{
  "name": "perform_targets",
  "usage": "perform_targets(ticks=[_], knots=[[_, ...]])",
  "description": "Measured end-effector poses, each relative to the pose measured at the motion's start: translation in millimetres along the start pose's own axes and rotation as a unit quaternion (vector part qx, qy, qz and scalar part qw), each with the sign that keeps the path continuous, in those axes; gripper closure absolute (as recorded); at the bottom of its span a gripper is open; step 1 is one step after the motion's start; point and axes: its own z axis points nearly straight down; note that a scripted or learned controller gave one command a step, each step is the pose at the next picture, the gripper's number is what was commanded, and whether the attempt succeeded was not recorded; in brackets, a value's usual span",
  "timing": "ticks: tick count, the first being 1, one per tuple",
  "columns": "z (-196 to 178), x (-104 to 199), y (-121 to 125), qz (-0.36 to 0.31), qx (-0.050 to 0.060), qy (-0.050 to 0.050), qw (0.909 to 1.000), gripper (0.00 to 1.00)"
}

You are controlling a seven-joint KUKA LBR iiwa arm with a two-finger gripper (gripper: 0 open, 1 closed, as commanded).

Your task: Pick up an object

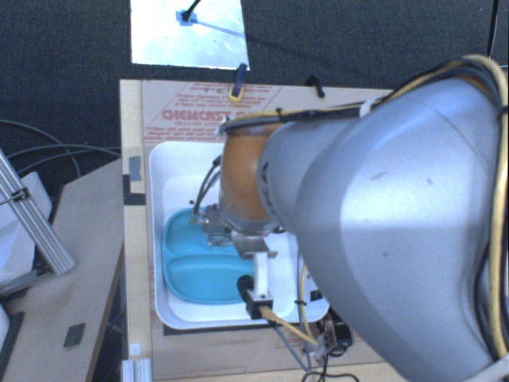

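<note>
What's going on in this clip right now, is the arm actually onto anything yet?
The grey arm, with its orange band, reaches in from the right and is lowered into the left white bin. Its wrist sits over a light blue object lying in that bin. The arm's bulk hides the gripper's tip, so a grasp cannot be confirmed.
</note>
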Motion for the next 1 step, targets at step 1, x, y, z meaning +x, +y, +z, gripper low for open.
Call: perform_targets(ticks=[1], knots=[[-195.3,-26.6,2.2,-0.003,0.008,0.002,1.0000,1.00]])
